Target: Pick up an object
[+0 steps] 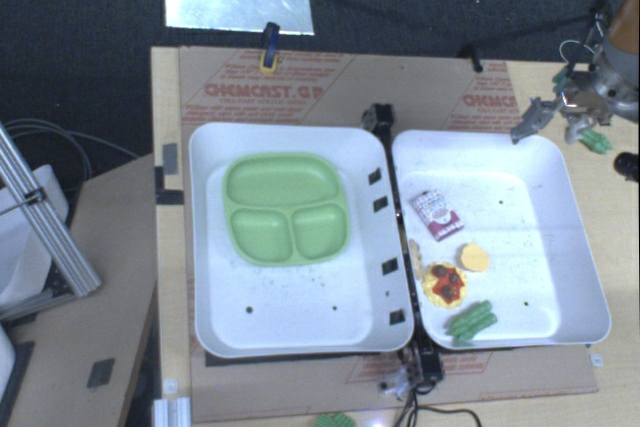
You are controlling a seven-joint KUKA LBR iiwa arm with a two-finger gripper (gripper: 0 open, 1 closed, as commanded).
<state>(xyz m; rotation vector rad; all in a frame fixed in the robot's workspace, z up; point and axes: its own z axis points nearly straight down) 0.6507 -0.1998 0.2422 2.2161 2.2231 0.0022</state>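
The right white bin (560, 215) holds a red and white packet (435, 213), a yellow disc (474, 258), a red and yellow pizza-like piece (444, 284) and a bunch of green beans (470, 321) near its front. My gripper (560, 127) hangs over the bin's far right corner, well away from these items. Its two fingers stand spread apart, with nothing between them. A small green piece (597, 142) shows right beside the right finger; whether it touches the finger is unclear.
The left white bin (210, 315) holds a green divided plate (287, 208). A black hinge strip (390, 215) runs between the bins. An aluminium frame (45, 235) stands at the left of the bench.
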